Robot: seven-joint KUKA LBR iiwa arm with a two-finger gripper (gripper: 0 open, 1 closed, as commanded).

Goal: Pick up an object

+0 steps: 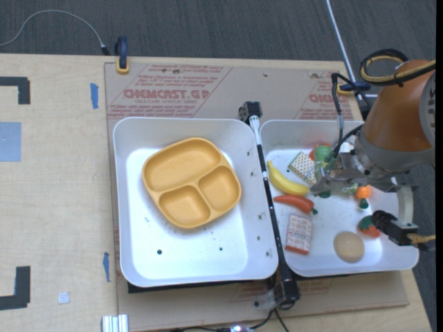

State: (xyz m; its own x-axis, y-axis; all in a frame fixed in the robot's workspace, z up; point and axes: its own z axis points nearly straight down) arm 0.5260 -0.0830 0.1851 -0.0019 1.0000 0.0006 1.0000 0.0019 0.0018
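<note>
The jaws (325, 180) are low in the right bin (387, 258), near the banana (285, 180). I cannot tell if they hold anything yet.

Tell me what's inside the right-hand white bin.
The right bin holds a banana, a red chili pepper, a small printed packet, a tan round potato-like item, and small orange pieces. The arm covers the bin's far right part, hiding whatever lies beneath.
</note>
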